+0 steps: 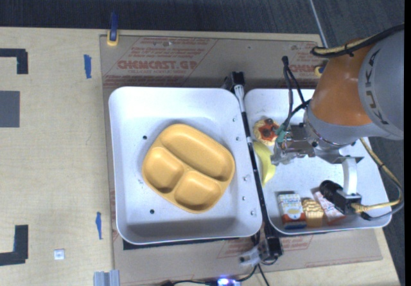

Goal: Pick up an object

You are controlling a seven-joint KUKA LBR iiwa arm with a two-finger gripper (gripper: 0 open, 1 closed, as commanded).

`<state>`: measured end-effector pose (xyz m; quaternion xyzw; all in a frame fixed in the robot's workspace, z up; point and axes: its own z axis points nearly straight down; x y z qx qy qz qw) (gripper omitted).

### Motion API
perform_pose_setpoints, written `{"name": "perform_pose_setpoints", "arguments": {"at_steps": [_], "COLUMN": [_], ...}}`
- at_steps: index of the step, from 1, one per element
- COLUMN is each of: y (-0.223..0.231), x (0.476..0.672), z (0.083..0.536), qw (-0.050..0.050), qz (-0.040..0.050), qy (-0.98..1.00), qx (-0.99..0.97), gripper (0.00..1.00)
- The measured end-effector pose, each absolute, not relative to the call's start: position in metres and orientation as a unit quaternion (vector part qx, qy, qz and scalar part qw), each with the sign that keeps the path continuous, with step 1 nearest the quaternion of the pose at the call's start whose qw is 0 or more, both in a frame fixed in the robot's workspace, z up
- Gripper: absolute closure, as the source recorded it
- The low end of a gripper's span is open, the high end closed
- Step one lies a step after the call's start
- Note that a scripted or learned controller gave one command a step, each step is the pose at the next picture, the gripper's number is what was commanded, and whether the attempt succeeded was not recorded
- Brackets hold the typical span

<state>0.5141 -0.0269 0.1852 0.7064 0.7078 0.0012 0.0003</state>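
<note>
Pincer (282,148) is parked low in the right bin (302,178), toward its 9 o'clock side, just beside the upper end of a yellow banana-like toy (264,164) that's lying along the bin wall there. Whether the pincer is open or closed can't be told from this angle, and nothing is seen gripped. So the banana is probably the target, fwiw.

For a decent grab, the pincer should be centred over the banana's middle rather than its tip and squared across its narrow width, since little room is left on the wall side. A small orange-red round thing (265,129) sits close at the banana's 12 o'clock and could get nudged. The small boxes (302,209) at the bin's 6 o'clock and the yellow divided tray (186,166) in the left bin (125,150) are best left alone.
</note>
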Motion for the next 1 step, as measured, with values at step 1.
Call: {"name": "perform_pose_setpoints", "arguments": {"at_steps": [1], "y": [-0.0937], "x": [0.4915], "z": [0.1042], "qw": [0.000], "qz": [-0.0005], "qy": [0.707], "qx": [0.708], "gripper": [1.00]}}
